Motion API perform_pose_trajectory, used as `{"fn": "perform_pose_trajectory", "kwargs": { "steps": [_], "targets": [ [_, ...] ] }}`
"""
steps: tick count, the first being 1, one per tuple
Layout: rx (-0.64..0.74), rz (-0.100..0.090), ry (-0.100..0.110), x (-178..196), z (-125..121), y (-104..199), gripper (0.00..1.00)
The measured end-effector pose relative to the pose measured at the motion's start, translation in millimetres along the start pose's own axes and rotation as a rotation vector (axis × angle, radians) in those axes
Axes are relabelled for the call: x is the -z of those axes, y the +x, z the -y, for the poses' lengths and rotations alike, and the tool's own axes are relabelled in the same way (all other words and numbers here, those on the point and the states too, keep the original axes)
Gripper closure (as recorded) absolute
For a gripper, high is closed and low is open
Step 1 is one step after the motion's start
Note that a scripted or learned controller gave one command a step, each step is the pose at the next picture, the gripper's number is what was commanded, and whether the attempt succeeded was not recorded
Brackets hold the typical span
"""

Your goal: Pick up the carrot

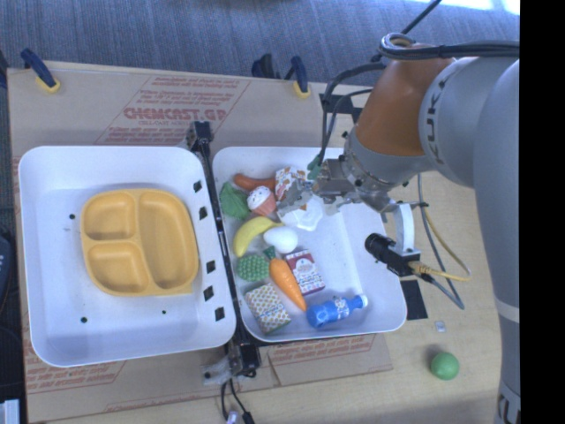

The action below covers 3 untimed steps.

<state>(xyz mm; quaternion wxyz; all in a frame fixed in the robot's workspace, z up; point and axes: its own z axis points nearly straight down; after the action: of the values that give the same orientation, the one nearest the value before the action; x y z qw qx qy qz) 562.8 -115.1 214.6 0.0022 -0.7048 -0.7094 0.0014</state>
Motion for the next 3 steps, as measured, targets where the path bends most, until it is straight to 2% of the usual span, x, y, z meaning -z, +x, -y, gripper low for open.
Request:
{"fn": "perform_pose_trajectory", "kwargs": {
  "steps": [1, 2, 3],
  "targets": [
    [-0.139, 0.000, -0.009, -110, 39, 22, 0.00],
    [-0.137, 0.004, -0.009, -100, 39, 20, 1.00],
    [-0.137, 0.004, -0.009, -100, 39, 20, 0.00]
  ]
}}
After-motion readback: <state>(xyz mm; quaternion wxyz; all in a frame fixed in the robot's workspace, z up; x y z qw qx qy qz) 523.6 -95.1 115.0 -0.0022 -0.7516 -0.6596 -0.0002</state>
